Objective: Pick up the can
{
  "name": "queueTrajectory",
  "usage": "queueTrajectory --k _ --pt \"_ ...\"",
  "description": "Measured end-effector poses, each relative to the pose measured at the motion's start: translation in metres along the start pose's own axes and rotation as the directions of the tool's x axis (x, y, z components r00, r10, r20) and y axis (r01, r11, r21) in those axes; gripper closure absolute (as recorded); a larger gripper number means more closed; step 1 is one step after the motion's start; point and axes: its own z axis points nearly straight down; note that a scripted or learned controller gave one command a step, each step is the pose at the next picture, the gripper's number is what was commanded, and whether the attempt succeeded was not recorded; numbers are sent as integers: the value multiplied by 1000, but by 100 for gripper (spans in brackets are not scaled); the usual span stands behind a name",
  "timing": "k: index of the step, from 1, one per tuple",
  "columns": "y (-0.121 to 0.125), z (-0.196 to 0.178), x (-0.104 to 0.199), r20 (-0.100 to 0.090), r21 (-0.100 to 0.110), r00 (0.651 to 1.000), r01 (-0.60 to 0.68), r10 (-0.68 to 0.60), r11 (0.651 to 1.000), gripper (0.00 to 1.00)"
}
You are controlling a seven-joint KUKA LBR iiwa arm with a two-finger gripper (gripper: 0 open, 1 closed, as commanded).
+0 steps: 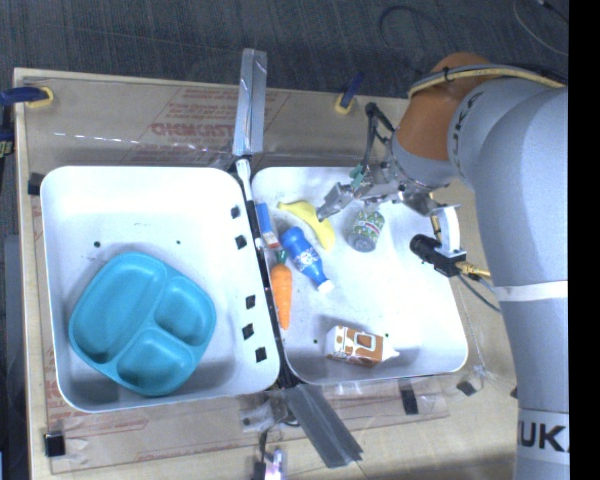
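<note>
The can (366,230), silvery with a green tint, lies in the upper middle of the right bin (435,338). My gripper (356,200) hangs at the end of the grey arm with the orange band, just above and slightly left of the can in the picture. Its tip is close to the can's top edge. I cannot tell whether the two touch. Nothing visibly sits in the gripper.
A yellow banana (310,218), a blue bottle (306,254) and an orange carrot (281,294) lie along the right bin's left side. A small carton (356,345) lies near its front wall. The left bin (60,208) holds a blue divided plate (140,320).
</note>
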Motion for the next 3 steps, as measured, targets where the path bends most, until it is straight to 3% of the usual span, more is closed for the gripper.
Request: queueTrajectory --k 1,2,3 --pt "-37 30 6 -20 41 999 37 -36 999 0" --pt "-63 -27 7 -22 41 998 57 -56 998 0" --pt "-57 -78 4 -21 39 997 81 -80 996 0"
